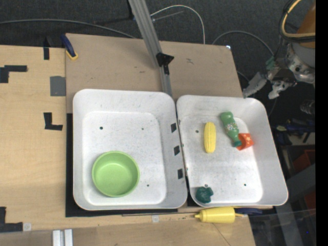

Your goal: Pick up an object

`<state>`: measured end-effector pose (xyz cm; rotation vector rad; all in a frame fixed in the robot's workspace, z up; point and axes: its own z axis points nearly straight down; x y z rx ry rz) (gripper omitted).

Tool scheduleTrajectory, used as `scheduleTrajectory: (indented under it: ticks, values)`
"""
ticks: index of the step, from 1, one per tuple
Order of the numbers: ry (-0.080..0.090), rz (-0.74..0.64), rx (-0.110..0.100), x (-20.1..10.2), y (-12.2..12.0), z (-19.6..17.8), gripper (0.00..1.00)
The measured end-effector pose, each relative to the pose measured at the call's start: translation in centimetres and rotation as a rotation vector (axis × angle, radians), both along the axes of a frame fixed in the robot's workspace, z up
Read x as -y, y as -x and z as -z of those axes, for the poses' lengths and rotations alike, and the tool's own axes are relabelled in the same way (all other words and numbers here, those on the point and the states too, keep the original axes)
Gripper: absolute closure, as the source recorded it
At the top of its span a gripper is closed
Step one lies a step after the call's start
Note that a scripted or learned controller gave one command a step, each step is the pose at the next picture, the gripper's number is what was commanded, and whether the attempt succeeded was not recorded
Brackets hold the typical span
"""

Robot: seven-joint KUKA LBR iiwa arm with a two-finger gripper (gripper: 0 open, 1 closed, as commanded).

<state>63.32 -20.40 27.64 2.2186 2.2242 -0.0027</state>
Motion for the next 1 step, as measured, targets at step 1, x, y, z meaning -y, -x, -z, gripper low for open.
scheduleTrajectory:
  ticks: [1]
  values:
    - [0.001,0.000,0.000,0.02,0.01,0.00,0.00]
